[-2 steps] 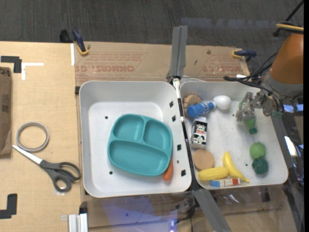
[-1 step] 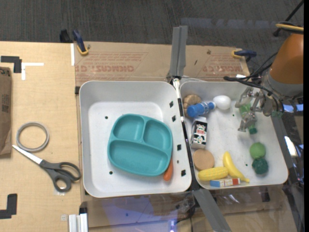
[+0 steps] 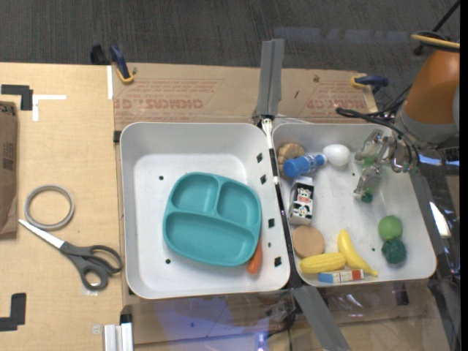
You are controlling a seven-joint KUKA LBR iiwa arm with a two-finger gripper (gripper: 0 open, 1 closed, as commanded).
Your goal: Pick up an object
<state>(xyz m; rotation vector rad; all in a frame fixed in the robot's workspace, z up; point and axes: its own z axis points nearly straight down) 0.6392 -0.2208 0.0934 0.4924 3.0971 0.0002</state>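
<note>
White bins, two of them side by side on the table [image 3: 66, 145]. Left bin [image 3: 142, 159] has a teal divided plate [image 3: 212, 219] in it, and a carrot [image 3: 254, 259] wedged just beside the plate's lower right edge.

Right bin [image 3: 420, 258] is the busy one: a blue bottle [image 3: 301, 165] lying next to a white egg [image 3: 336, 154], a tan shell-looking thing [image 3: 290, 151] up by the divider, a small black-and-white carton [image 3: 302, 201] (there's print on it, but it's too small to read), a tan disc [image 3: 308, 241], corn [image 3: 322, 262], a banana [image 3: 354, 251], a flat red and white box [image 3: 342, 276] along the front wall, and a lime [image 3: 390, 227] with a dark green ball [image 3: 394, 251] just below it.

Arm comes in from the right; the end effector [image 3: 368, 185] hangs over the upper right part of the right bin, pointing down. Looks like something green sits at its tip, but I can't tell if the fingers are open or clamped on anything.

Cardboard behind the bins has red lettering that reads mirrored or upside down, so I can't make it out. Off to the left on the table: scissors [image 3: 77, 255] with grey handles and a tape roll [image 3: 49, 205] near them, not touching.
</note>
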